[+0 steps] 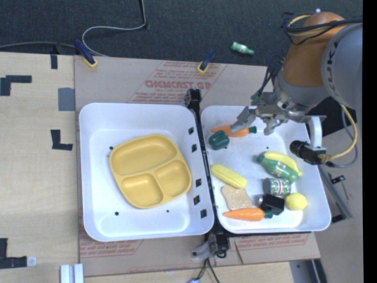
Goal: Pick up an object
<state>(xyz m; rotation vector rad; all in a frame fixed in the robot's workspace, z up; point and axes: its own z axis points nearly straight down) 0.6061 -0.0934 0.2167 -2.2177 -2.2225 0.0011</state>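
My gripper hangs over the back of the right bin, open, with nothing between its fingers. Just left of its left finger lie a small orange carrot and a green pepper. Further forward in the same bin are a corn cob, a banana on a green bottle, a can, a lemon, a slice of toast, a larger carrot and a small black object.
The left bin holds a yellow divided plate. A black clip sits on the wall between the bins. A small green item lies on the dark mat behind the bench. The arm comes in from the upper right.
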